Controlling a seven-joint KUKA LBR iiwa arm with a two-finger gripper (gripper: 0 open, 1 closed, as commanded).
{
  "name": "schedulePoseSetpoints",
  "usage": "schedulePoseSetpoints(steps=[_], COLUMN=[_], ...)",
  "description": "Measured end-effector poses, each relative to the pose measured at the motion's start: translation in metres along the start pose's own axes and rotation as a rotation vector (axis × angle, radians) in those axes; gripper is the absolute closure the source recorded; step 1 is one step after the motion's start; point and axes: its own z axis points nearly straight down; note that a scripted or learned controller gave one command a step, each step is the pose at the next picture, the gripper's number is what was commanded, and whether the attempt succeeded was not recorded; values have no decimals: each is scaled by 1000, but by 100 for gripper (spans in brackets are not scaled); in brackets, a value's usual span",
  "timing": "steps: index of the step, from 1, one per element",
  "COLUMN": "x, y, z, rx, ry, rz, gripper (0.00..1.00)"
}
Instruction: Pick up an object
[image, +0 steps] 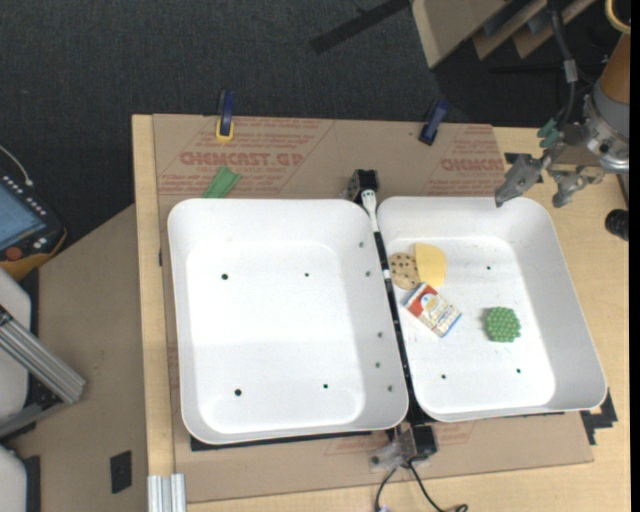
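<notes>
The right bin (560, 270) holds several small objects: a round brown cookie (402, 268), a yellow wedge (432, 263) touching it, a red and white carton (432, 309) lying flat just below them, and a green bumpy ball (501, 324) further right. My gripper (540, 190) hangs over the bin's far right corner, well apart from all of them. Its two grey fingers (515, 184) are spread open with nothing between them.
The left bin (200, 300) lies beside the right one, with a black divider clip (364, 185) at the far end of the seam. A green strip (221, 182) lies on the cardboard behind the left bin. Blue clamps (225, 108) hold the cardboard's far edge.
</notes>
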Motion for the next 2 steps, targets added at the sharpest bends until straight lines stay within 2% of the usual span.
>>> schedulePoseSetpoints(steps=[1, 2], x=[-6, -64], y=[-55, 12], z=[96, -72], rx=[13, -23], ry=[3, -12], rz=[3, 0], gripper=[0, 0])
